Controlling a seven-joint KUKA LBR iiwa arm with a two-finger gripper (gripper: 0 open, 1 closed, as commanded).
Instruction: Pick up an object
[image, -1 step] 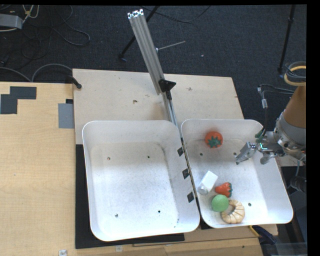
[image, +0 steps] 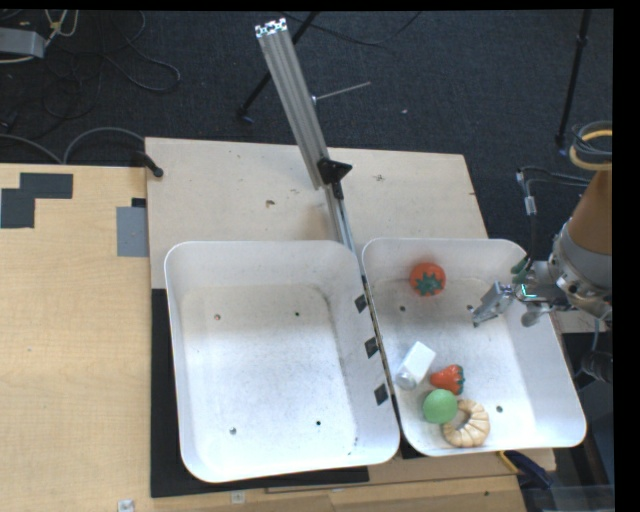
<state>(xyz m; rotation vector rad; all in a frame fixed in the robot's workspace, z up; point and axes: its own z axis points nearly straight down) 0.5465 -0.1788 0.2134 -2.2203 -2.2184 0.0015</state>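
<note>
Dark carpeted floor (image: 420, 60) (strewn with cables (image: 60, 140)) surrounds a pale wooden bench (image: 60, 330).

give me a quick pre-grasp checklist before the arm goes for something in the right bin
1. Gripper above the right bin: ok, over its upper right part.
2. Gripper carrying nothing: ok, nothing between the fingers.
3. Nearest target free-standing: ok, toy tomato sits alone.
4. Lower cluster separable: not ok, green ball, toy strawberry, croissant-like pastry and white block crowd together.
5. Gripper height above the bin floor: cannot tell.
</note>
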